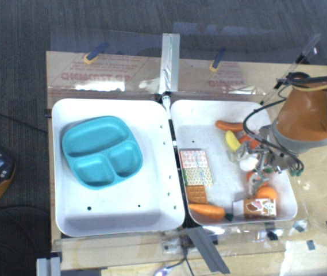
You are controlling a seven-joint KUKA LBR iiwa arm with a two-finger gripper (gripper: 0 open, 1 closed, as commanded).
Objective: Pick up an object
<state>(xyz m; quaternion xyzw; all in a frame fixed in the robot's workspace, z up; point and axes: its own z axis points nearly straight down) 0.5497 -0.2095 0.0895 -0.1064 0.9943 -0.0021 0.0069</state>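
My gripper [262,168] hangs low over the right side of the right bin [220,114], below the arm's orange band. Right under it lie a white round piece [247,163], a small reddish item [254,181] and an orange fruit [266,192]. A yellow piece [232,140] and an orange carrot-like piece [229,125] lie just left of the wrist. Whether the gripper touches any of them is hidden by cables and the gripper body.
A patterned flat box [195,167] and a brown waffle-like piece [196,194] lie at the right bin's left side, a carrot [206,211] and a small carton [259,208] along its front wall. The left bin [71,211] holds a blue divided tray [101,150].
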